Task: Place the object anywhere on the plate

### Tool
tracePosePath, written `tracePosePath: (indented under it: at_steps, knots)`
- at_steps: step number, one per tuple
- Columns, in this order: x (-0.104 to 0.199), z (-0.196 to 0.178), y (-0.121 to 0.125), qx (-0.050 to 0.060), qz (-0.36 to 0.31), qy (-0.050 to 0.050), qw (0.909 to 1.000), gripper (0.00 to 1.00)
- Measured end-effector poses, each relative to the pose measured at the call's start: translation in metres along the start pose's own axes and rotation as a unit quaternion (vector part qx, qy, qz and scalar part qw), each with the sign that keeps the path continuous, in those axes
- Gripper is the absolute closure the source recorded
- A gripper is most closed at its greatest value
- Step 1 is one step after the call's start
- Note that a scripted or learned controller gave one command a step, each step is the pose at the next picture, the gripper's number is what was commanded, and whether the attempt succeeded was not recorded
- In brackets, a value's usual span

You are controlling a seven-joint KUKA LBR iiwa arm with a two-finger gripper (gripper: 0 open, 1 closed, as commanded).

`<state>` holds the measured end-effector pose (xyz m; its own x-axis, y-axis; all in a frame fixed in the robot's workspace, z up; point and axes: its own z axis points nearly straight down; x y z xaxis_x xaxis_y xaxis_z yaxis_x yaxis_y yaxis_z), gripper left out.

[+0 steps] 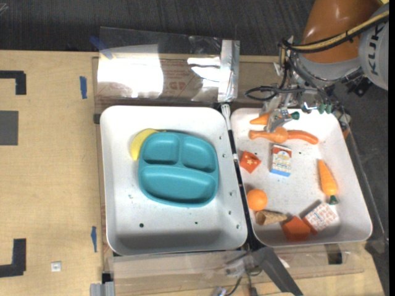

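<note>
Long orange plastic carrot [295, 135] lies flat in right white bin [355, 184], touching end effector [279, 121] tip; your view: finger state cannot be told; teal divided plate [179, 168] well apart.

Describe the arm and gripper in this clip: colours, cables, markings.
The arm has a rounded orange band above a grey wrist, with yellow and black cables across it and part of dark lettering on a pale link at the right. The gripper is small, metallic, with black wires looping beside it.
</note>
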<state>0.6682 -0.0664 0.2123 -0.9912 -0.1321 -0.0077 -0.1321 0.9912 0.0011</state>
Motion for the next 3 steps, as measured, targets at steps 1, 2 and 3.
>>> tracePosePath:
  at_steps: [1,2,3]
  knots:
    - [0.088,-0.013,-0.022,0.001,0.018,0.000,0.9998,1.00]
    - [0.159,0.008,-0.020,0.001,-0.044,0.002,0.9990,1.00]
    - [0.176,0.043,-0.042,0.001,-0.085,0.002,0.9964,1.00]
